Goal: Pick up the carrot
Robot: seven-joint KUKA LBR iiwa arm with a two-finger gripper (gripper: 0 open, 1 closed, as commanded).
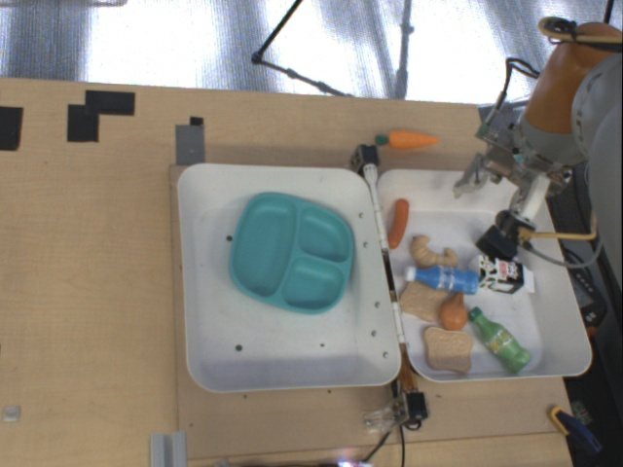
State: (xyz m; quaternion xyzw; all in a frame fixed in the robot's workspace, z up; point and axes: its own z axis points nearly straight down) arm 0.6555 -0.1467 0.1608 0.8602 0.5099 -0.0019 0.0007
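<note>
Tool (pixel 477 178) hangs above the right bin (pixel 557 305) (carrot (pixel 411 141) lies outside).

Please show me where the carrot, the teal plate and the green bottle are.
carrot (pixel 414 141): camera view, orange body.
teal plate (pixel 265 224): camera view, large compartment floor.
green bottle (pixel 501 341): camera view, mid-body.

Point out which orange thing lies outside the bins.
The green-topped orange carrot on the bench; the long orange sausage and round orange fruit lie inside the right bin.
</note>
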